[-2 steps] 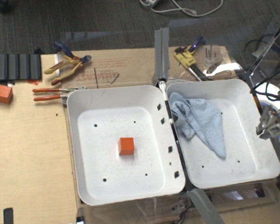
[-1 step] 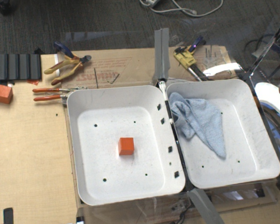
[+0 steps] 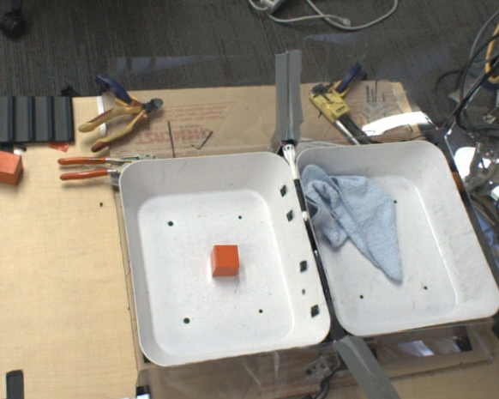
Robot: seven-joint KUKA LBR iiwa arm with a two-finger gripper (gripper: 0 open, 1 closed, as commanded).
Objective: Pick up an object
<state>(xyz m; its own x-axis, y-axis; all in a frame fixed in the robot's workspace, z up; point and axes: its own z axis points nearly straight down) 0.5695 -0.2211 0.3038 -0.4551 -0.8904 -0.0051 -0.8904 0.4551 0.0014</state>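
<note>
The jaws' opening, and whether they hold anything, cannot be told from this view, so the advice below is judgement from how the things lie. Since the arm comes in from the right side, the thing the jaws would meet first is the crumpled blue-grey cloth (image 3: 354,216) in the right bin (image 3: 437,283); beyond it, across the wall where the bins meet, the orange block (image 3: 225,261) sits alone near the middle of the left bin (image 3: 152,271), well apart from every wall. The block looks the surer pick: it is rigid and free on all sides. The jaws should probably arrive above it spread wider than the block, come straight down with one finger on each of two opposite faces, and close only once low enough to catch the sides rather than the top edge. The block shows no long axis; it looks about as wide as it is deep, resting flat with its sides nearly square to the bin walls, so either pair of faces should serve. The cloth does have a long axis, running from a bunched end against the dividing wall slantwise to a narrow tail toward the camera; a pinch on the bunch would likely hold best.
</note>
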